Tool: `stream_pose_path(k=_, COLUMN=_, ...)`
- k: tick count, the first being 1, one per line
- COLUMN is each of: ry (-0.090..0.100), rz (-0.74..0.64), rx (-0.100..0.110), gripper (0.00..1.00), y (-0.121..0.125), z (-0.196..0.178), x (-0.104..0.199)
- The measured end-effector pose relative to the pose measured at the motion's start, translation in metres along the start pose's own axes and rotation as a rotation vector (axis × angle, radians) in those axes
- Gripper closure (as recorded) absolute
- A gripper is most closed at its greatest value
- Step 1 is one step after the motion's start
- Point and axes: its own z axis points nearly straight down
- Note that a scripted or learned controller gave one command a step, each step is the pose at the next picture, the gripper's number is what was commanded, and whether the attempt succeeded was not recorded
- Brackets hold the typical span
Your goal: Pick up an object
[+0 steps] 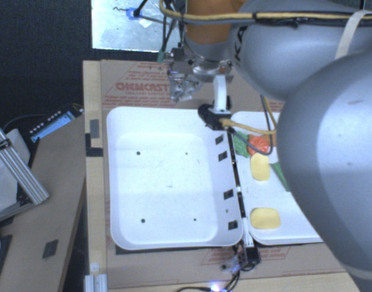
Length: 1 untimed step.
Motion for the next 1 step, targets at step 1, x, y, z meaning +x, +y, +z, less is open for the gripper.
stream_pose_path(k=1, ry=0.000, rz=-0.007, rx=0.001, gripper=1.00, y=0.0001, z=-0.0085, x=0.0015)
